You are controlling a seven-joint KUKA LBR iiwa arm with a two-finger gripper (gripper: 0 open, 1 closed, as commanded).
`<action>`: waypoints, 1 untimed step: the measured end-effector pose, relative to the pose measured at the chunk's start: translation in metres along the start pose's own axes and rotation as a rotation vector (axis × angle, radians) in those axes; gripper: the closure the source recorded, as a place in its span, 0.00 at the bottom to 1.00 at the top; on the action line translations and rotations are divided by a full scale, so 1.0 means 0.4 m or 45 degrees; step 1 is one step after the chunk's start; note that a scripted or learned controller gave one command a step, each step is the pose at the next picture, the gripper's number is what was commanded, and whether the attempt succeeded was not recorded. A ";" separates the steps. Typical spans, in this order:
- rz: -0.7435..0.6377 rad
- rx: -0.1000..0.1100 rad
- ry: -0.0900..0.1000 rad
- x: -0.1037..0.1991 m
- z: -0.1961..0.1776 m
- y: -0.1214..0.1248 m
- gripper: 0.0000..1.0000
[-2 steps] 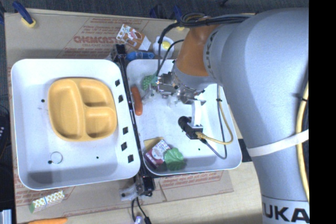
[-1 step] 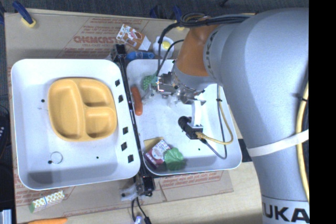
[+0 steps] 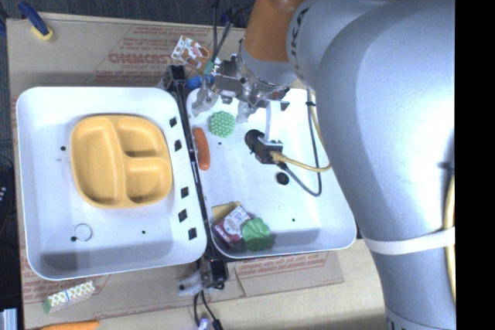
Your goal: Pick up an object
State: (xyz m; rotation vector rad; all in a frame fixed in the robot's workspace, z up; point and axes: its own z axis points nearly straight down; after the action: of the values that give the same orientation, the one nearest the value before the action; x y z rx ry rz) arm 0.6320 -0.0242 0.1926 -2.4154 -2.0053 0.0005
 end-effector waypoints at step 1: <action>-0.148 0.006 -0.002 0.003 0.003 -0.036 0.00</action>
State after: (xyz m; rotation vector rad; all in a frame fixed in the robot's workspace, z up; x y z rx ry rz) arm 0.6183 -0.0202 0.1914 -2.2928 -2.1407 0.0062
